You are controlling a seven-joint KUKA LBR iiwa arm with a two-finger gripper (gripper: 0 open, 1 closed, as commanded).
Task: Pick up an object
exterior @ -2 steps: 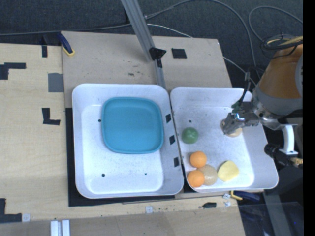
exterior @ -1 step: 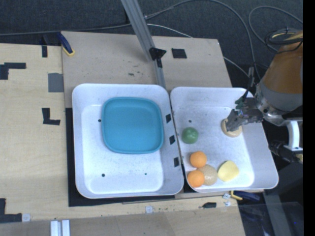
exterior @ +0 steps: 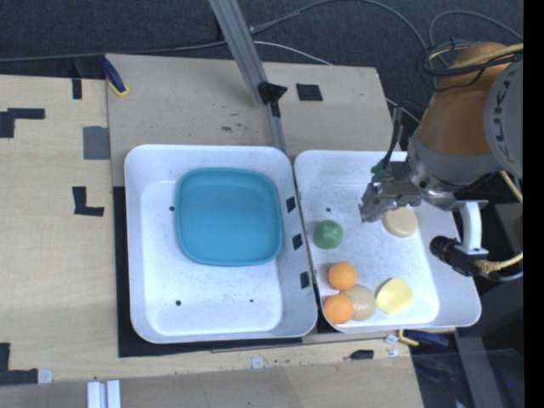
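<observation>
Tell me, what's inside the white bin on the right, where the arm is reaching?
In the right bin: a green ball, two orange balls, a beige ball, a yellow piece, and a cream piece partly covered by the gripper. The floor under the arm is hidden.

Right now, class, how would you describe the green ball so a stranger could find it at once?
Look in the right-hand white bin, against its left wall. The green ball sits alone there, above the two orange balls. It is the only green thing in either bin.
</observation>
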